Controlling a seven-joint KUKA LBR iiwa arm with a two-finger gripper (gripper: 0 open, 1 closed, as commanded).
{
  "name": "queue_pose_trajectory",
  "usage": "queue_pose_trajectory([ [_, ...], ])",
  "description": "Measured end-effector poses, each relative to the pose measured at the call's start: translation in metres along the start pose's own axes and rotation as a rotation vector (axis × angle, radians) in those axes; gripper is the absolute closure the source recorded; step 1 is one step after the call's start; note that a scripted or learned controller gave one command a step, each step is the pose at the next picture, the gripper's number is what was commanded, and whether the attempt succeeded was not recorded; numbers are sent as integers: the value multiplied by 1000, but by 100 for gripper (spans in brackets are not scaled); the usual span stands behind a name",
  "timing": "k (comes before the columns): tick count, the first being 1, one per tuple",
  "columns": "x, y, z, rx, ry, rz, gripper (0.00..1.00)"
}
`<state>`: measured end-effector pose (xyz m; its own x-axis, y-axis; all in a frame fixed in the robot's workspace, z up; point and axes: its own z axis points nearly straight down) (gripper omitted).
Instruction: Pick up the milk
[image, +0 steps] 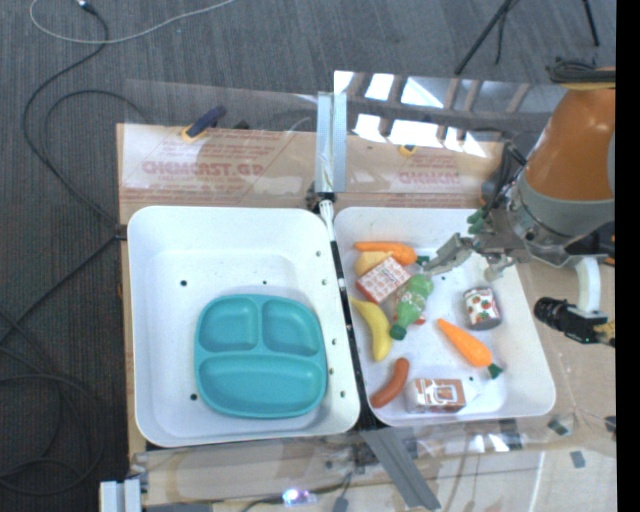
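The right bin (530, 385) holds several toy foods. A small white carton with dark red print (483, 307), which I take for the milk, stands near the bin's right side. My gripper (470, 259) hangs over the bin's far right part, just above and slightly left of that carton. Its fingers are spread open, one fingertip (444, 256) reaching left toward the green bottle (412, 300) and the other just above the carton. Nothing is between them. The orange band of the arm (575, 140) rises at the right.
Also in the right bin are a red-and-white carton (383, 279), two carrots (385, 248) (466, 344), a banana (375, 328), a sausage (390, 382) and a flat brown-red box (438, 395). The left bin (160, 250) holds a teal divided plate (262, 357).
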<state>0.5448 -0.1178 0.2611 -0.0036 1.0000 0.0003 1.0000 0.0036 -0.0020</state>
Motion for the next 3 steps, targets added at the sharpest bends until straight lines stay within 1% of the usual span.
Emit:
queue_pose_trajectory([
  [1, 21, -56, 107, 3, 1, 253, 0],
  [2, -7, 21, 169, -4, 0, 353, 0],
  [3, -47, -23, 130, 3, -1, 515, 0],
])
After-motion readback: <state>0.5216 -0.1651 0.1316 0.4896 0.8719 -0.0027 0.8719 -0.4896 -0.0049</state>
